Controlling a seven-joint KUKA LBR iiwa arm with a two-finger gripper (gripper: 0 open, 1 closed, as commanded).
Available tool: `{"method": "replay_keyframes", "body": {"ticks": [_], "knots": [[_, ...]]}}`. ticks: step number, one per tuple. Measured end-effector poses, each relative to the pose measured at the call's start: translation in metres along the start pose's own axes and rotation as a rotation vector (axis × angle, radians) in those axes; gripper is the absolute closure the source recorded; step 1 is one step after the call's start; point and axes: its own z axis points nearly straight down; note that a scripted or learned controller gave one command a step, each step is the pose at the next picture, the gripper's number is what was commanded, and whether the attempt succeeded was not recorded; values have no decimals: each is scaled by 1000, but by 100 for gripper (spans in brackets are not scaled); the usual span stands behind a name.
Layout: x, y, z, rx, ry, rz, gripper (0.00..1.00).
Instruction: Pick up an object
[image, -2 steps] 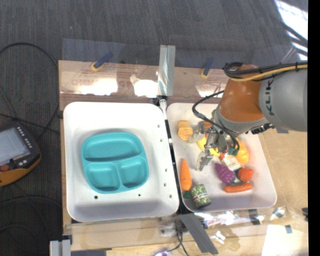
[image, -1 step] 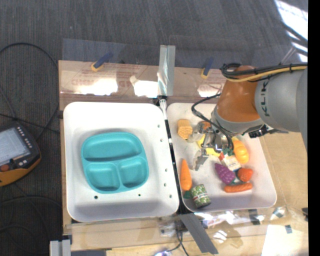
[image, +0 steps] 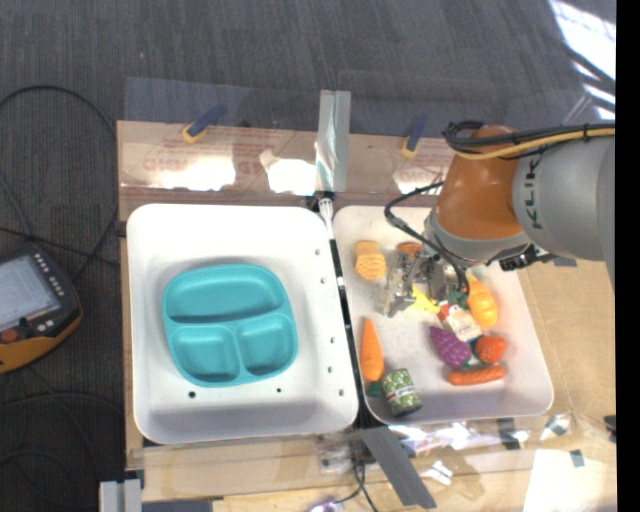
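Right white bin (image: 535, 395) holds toy food; gripper (image: 403, 292), fingers apart, hovers between corn cob (image: 371, 262) and yellow piece (image: 429, 302), gripping nothing.

tray (image: 230, 322): teal | bins (image: 160, 250): white | carrot (image: 370, 348): orange | grapes (image: 449, 347): purple | can (image: 400, 391): green

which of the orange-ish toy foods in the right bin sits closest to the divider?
The carrot: long, tapered, lying lengthwise along the right bin's left wall, just above the green can. The other orange pieces lie further right, nearer the gripper.
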Motion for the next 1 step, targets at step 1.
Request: {"method": "replay_keyframes", "body": {"ticks": [1], "knots": [[0,0,0,0,0,0,0]]}}
